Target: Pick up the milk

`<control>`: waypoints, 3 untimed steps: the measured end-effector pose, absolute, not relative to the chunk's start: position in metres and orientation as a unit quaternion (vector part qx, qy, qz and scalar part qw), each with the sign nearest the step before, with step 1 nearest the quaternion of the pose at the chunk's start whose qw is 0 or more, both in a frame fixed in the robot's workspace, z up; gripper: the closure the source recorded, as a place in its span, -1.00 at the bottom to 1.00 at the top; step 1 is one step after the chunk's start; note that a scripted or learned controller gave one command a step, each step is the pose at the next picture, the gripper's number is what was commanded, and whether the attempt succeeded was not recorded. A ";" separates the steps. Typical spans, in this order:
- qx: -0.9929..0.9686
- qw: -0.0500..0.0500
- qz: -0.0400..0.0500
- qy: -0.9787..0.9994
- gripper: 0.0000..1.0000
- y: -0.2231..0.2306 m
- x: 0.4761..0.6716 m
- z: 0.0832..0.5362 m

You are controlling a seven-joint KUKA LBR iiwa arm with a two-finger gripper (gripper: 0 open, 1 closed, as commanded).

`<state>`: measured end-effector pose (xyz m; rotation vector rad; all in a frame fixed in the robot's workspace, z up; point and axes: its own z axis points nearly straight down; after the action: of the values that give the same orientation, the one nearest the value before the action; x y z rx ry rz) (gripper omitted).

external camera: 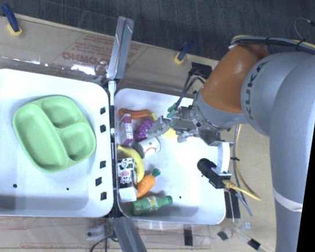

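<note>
The milk carton, a small boxy pack with a dark printed label, lies against the right bin's left wall, long axis running toward the camera. The gripper hovers beyond it, over purple grapes; I cannot tell its jaws' state. A glossy banana lies between.

Red printing runs across the cardboard sheet on the bench behind the left bin, upside down and too faint to read. Dark raised lettering on the grey arm cannot be made out. The carton label is blurred.
</note>
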<state>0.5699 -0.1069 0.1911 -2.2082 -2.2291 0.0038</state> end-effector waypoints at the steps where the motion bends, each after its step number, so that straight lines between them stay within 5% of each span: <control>1: -0.782 -0.006 -0.009 -0.624 -1.00 -0.125 0.570 0.115; 2: -0.883 0.002 0.001 -0.469 -1.00 -0.125 0.617 0.091; 3: -0.919 0.008 0.002 -0.395 -1.00 -0.178 0.625 0.108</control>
<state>0.6247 -0.1781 0.1081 -2.8725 -1.2342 0.0056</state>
